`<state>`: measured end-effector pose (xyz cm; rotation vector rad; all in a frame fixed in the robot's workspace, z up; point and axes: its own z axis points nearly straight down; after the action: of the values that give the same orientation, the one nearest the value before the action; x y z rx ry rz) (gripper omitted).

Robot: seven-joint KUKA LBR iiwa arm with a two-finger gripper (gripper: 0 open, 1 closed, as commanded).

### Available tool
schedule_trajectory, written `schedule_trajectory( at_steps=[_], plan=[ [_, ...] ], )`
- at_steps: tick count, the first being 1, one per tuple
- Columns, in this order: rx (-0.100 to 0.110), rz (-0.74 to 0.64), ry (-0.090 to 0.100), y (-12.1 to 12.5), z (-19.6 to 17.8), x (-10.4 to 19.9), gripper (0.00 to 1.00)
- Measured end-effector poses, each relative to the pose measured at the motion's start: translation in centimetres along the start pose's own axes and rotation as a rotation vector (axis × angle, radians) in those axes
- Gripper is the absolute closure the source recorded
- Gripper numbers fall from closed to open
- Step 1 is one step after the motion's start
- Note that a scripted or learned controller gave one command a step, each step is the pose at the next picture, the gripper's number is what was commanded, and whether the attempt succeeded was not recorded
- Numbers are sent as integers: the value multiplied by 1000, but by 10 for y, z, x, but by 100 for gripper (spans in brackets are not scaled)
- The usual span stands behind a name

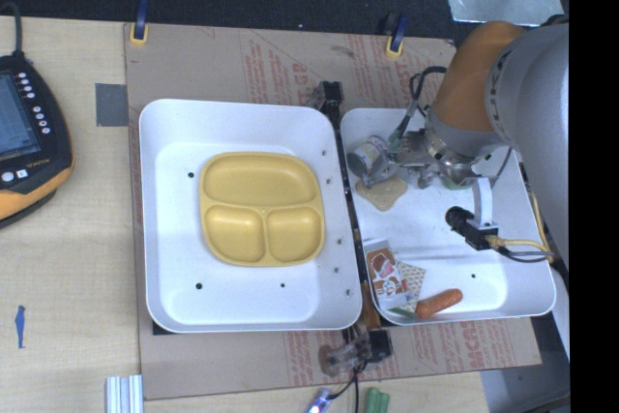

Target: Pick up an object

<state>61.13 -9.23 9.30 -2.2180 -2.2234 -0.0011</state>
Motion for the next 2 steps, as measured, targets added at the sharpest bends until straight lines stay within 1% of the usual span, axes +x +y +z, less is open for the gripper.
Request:
schedule_trajectory(
  at_steps=[1, 2],
  plan=[
    [34, -5, 5, 40, 2, -7, 0],
    [33, -5, 7, 40, 3, -10, 0]
  ],
)
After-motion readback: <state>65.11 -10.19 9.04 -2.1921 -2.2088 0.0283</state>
